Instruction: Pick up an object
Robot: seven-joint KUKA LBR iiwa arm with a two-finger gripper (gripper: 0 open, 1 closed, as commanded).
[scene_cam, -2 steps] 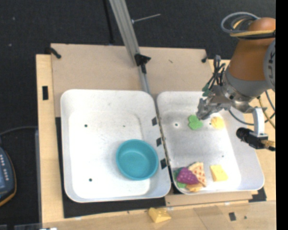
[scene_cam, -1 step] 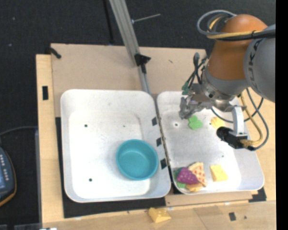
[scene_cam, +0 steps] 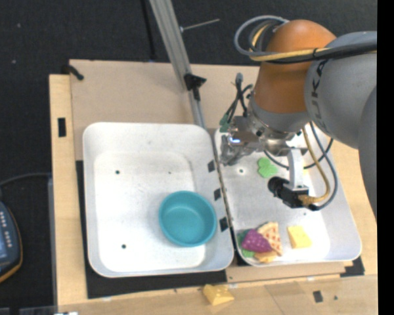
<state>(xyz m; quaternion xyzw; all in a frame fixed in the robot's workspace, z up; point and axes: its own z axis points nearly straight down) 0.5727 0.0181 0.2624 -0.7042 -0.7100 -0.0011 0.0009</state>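
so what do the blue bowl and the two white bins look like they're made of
Blue bowl: probably moulded plastic, with a uniform teal colour, smooth semi-matte walls and a soft sheen. Left bin and right bin: likely thin formed plastic, with rounded corners, shallow sloped walls and a matte white surface with a few dark specks. Painted metal can't be ruled out.

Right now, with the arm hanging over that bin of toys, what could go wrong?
The gripper hangs by the right bin's left wall, so it might bump the wall on descending. The purple toy, waffle and yellow block crowd the near edge, so a grab could miss or snag two. The green piece lies flat, hard to pinch.
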